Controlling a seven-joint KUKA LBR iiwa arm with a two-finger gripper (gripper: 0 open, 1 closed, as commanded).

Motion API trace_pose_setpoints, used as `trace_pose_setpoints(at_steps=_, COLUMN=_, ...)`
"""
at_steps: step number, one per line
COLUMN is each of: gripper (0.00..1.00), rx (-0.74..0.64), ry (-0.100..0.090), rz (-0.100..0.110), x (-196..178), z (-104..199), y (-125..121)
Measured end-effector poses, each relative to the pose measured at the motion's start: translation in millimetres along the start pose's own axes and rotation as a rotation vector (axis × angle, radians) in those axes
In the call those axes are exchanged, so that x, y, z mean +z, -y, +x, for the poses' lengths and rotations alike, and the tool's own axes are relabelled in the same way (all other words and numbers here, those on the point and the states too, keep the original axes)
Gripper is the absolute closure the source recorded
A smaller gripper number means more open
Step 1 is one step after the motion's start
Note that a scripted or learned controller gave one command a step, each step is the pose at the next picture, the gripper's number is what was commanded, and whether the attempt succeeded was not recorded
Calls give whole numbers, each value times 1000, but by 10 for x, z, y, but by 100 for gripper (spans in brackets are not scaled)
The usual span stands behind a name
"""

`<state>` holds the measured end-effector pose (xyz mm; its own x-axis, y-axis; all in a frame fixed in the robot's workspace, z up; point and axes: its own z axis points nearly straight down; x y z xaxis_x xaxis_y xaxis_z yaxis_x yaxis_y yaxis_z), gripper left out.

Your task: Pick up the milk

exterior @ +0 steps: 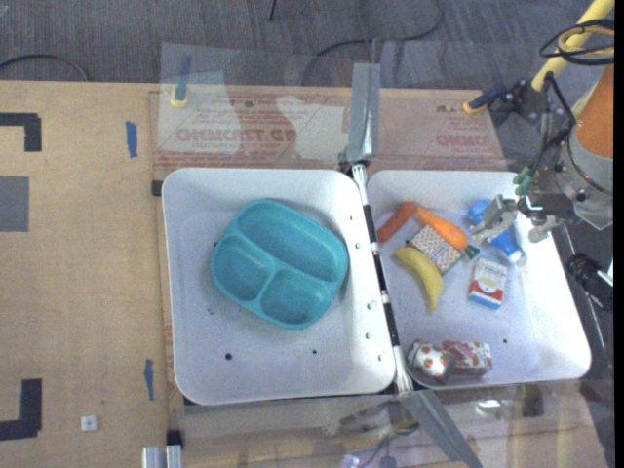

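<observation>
White bins sit side by side on the worktop (78,261). In the left bin (185,359) lies a teal sectioned plate (281,263). The right bin (556,344) holds the milk (487,283), a small red and white carton lying flat right of a banana (421,273), along with two carrots (419,222), a patterned packet (438,250), a blue item (505,245) and a red can (450,358) near the front wall. The gripper (502,217) hovers above the milk, near the blue item; whether its fingers are apart cannot be told.
</observation>
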<state>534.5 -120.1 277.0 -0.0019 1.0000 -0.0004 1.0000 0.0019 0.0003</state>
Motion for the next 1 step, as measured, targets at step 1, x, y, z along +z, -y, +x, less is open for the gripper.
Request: trace_pose_setpoints(at_steps=1, gripper=0, rx=110, ry=2, rz=-2, x=-1125, z=-937, y=-24)
